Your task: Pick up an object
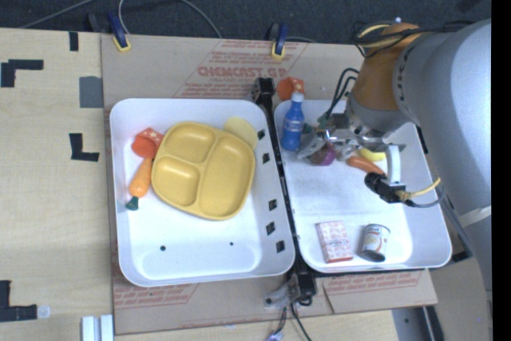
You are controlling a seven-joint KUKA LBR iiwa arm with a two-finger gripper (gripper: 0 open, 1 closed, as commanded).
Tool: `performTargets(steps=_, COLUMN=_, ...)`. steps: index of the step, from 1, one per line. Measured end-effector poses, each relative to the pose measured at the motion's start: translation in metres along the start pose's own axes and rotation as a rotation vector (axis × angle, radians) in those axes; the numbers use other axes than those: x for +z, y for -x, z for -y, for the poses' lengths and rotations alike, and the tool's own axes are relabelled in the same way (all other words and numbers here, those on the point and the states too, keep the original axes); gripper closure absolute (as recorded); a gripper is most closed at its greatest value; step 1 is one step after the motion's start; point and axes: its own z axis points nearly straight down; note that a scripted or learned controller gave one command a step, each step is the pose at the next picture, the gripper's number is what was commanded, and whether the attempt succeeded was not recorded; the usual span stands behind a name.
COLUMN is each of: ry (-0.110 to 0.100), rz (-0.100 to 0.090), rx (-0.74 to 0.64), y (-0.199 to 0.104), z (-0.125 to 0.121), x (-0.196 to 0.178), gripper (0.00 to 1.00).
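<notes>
You've got 2 white bins side by side on the cardboard bench top. The arm (447,92) comes in from the right, its orange band (382,80) over the far part of the right bin (351,196). The gripper (329,141) sits low in that bin's far-left area, just right of the blue bottle (292,124), which stands upright against the bin's left wall. A dark purple object (322,156) sits right at the gripper; you can't tell whether it is gripped, and you can't tell the gripper's state from this angle. Just right of it are a yellow piece (372,153) and an orange piece (364,164), partly under the wrist and black cable (391,189). Near edge of the same bin: a pink patterned box (333,240) lying flat and a small can (373,242) on its side, close together.

Left bin (192,259): yellow divided tray (203,169), a carrot (140,180) and a red item (146,142) at its left.
</notes>
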Motion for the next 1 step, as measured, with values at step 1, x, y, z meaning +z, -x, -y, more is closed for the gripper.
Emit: performTargets(steps=1, ry=0.002, rz=0.0, rx=0.0, y=0.0002, z=-0.0005, x=-0.0108, gripper=1.0)
